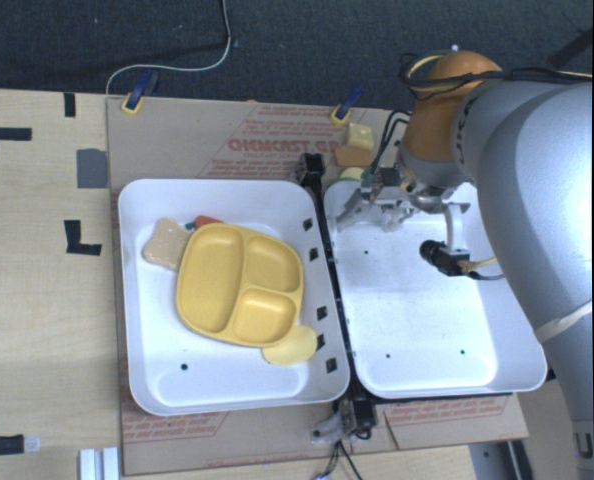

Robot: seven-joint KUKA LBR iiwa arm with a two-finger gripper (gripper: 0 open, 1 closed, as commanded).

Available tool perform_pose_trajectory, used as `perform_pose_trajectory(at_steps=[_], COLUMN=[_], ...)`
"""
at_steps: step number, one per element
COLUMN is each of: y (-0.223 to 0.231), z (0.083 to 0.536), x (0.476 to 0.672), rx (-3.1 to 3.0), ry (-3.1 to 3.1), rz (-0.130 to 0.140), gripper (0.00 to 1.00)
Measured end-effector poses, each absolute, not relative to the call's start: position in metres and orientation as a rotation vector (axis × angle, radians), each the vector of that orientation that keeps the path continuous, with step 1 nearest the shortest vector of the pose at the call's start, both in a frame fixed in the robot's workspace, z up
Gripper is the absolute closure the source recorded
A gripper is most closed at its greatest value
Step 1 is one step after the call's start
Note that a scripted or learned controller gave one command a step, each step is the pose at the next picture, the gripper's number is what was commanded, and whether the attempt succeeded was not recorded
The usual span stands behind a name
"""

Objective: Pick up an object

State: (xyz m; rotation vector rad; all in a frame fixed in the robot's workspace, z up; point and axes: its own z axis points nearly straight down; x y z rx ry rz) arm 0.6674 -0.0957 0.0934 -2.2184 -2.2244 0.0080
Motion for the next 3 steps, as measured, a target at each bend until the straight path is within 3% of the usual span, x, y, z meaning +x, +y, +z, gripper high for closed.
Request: perform_pose_trajectory(at_steps=[1, 2, 3], y=[-0.153, -0.119, -0.094], z=[0.137, 0.083, 0.085], x=[0.669, 0.565, 0.609], rx=[-2.227, -2.221, -2.220], ry=[-2.222, -2.218, -2.226], rz=[0.000, 0.004, -0.001], gripper=[0.00, 0.00, 0.00])
